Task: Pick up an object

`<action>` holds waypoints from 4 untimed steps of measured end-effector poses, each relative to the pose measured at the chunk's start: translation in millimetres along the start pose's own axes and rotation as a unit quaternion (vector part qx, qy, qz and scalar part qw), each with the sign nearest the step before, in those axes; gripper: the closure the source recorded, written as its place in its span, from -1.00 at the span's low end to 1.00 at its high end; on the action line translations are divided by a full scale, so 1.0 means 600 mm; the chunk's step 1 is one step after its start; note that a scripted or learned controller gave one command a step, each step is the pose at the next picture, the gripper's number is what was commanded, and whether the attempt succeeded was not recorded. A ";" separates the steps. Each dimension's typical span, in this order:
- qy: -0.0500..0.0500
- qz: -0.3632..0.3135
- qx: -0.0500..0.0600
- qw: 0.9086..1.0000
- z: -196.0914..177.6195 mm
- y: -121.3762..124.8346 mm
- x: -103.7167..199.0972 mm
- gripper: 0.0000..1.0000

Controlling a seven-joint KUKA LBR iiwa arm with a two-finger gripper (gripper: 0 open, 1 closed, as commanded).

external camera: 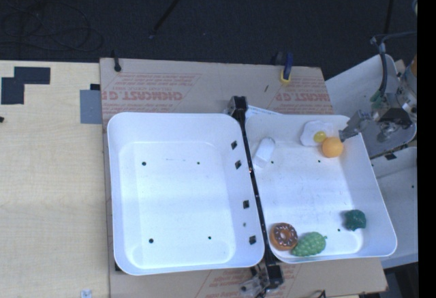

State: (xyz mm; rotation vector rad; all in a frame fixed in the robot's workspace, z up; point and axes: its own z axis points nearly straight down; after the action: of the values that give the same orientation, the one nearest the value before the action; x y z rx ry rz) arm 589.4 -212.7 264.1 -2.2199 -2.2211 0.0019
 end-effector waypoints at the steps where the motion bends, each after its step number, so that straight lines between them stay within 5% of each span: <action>1: 0.000 0.000 0.000 1.000 0.000 0.000 0.000 -1.00; 4: 0.000 0.000 0.000 1.000 0.000 0.000 0.000 -1.00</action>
State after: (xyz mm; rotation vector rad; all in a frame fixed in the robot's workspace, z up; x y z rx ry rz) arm 589.4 -212.7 264.1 -2.2199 -2.2211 0.0019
